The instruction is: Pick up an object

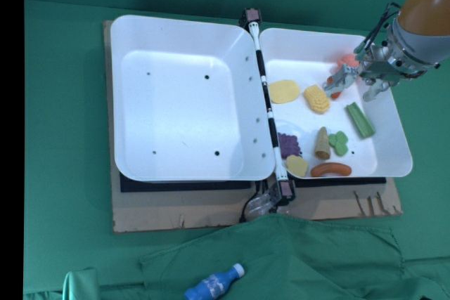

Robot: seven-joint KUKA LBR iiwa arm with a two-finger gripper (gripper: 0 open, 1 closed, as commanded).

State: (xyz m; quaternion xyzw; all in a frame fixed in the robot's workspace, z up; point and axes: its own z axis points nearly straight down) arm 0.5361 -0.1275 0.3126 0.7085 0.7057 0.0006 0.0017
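we find the gripper (354, 84) low over the far right part of the right bin (394, 151), wrist entering from the right. its fingers look spread, with nothing seen pinched between them. a red-orange object (346, 61) lies just beside the left finger, on its far side, partly hidden by it. the corn cob (316, 99) lies near, to the left and slightly nearer us, long axis running far-left to near-right. the green stick (359, 119) lies on the near side, slanted the same way. we judge the red-orange object the closest candidate, calling for a short shift farther and left.
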